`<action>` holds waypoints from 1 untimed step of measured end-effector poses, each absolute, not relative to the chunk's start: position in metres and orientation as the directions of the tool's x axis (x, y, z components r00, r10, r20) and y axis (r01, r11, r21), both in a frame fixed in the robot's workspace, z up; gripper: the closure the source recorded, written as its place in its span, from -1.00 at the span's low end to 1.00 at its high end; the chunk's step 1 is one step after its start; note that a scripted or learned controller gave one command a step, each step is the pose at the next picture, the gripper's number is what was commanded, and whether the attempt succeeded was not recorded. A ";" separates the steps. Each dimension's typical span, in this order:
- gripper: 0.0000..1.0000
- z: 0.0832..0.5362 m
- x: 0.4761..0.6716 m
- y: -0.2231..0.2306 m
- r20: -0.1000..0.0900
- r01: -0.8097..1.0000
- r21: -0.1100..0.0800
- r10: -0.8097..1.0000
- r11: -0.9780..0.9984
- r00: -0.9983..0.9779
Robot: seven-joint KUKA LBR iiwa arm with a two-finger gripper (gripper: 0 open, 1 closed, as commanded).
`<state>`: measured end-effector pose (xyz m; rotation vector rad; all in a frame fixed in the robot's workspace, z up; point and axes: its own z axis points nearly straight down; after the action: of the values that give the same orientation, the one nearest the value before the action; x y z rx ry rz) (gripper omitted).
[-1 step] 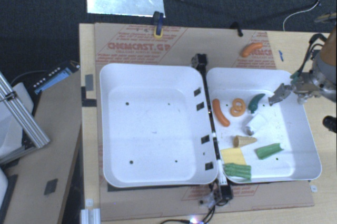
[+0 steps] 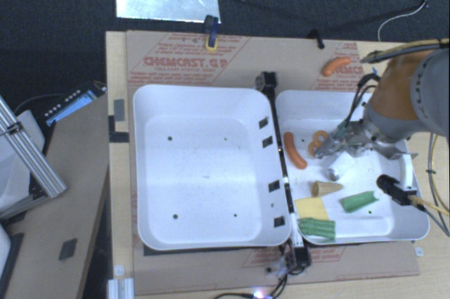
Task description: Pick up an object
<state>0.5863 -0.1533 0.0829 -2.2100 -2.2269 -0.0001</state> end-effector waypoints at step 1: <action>-1.00 0.085 0.597 -0.114 0.001 1.000 0.002 1.000 0.008 -0.008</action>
<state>0.5974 -0.1137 0.0846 -2.2127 -2.2313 -0.0038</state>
